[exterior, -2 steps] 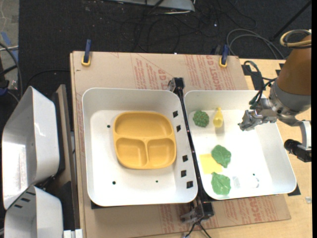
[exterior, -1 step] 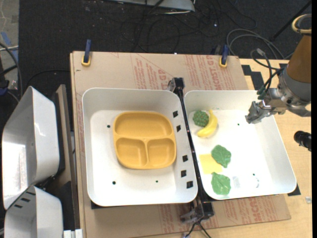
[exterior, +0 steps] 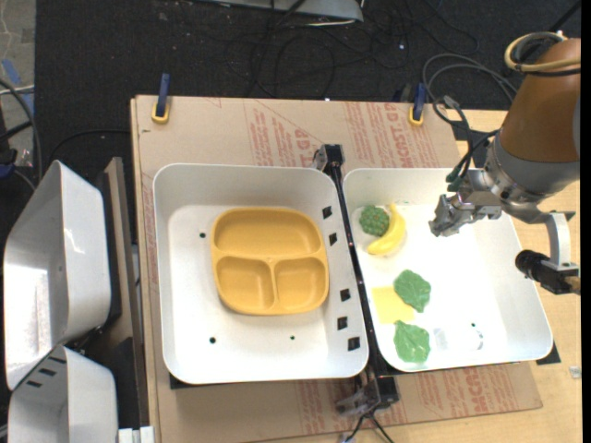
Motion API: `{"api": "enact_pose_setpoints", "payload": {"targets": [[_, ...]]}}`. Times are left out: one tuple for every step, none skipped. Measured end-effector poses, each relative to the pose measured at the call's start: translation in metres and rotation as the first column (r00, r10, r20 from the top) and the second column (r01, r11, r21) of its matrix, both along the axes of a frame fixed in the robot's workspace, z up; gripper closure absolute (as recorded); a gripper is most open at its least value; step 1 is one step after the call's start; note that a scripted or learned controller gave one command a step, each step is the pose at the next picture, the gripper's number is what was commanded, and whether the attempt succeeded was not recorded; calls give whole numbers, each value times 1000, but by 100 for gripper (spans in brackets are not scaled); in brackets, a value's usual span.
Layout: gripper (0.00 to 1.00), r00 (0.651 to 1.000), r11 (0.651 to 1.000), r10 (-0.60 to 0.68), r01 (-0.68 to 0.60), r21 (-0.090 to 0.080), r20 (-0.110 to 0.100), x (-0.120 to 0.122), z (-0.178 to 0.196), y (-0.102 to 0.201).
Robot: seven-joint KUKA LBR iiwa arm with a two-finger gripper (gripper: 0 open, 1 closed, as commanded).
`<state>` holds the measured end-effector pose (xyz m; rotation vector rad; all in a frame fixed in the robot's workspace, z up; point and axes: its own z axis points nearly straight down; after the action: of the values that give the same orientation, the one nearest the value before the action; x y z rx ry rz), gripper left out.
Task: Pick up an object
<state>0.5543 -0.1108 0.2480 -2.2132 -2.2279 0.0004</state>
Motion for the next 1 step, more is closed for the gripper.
{"api": "enact_pose_setpoints", "payload": {"targets": [[100, 1000, 1000, 1, -1, 1, -1, -12, -13, 53]]}}
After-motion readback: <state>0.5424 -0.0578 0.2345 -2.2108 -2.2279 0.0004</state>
